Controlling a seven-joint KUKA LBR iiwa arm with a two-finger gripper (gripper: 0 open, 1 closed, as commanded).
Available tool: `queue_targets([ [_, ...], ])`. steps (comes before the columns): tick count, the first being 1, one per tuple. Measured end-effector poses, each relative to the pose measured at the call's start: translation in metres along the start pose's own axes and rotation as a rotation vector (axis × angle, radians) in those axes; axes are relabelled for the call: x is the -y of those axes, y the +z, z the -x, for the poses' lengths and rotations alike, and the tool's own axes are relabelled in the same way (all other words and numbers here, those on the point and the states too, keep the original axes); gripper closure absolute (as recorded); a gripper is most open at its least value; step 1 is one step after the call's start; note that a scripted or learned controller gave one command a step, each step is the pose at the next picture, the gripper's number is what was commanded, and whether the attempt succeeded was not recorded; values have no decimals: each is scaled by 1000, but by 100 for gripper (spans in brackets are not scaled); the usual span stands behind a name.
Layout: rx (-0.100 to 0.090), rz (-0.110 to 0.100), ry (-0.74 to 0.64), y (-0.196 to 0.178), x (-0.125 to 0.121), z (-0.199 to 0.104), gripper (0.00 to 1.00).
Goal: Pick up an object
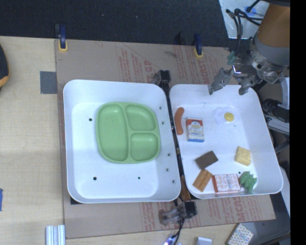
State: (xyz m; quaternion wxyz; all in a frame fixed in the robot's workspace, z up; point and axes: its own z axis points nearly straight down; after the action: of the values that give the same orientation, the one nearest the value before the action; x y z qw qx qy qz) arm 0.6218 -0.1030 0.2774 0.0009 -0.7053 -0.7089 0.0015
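Hovering over the right bin's (265, 137) back edge, gripper (228, 87) has fingers spread apart, nothing in them, egg (228, 117) just below.

Arm (273, 27) enters from right, orange band above wrist. Gripper (229, 84) hangs over right bin's (265, 137) far edge, fingers spread apart, nothing between.

Glossy plastic bins (117, 190) — matt green tray (127, 132).
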Motion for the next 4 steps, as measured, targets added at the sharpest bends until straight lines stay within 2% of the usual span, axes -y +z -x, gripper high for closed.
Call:
queue_targets([
  [1,-3,-17,1,91,89,-19,0],
  [2,-2,-10,2,192,120,-1,0],
  [3,0,-3,-2,176,117,0,100],
  [4,0,-4,-2,166,117,1,100],
])
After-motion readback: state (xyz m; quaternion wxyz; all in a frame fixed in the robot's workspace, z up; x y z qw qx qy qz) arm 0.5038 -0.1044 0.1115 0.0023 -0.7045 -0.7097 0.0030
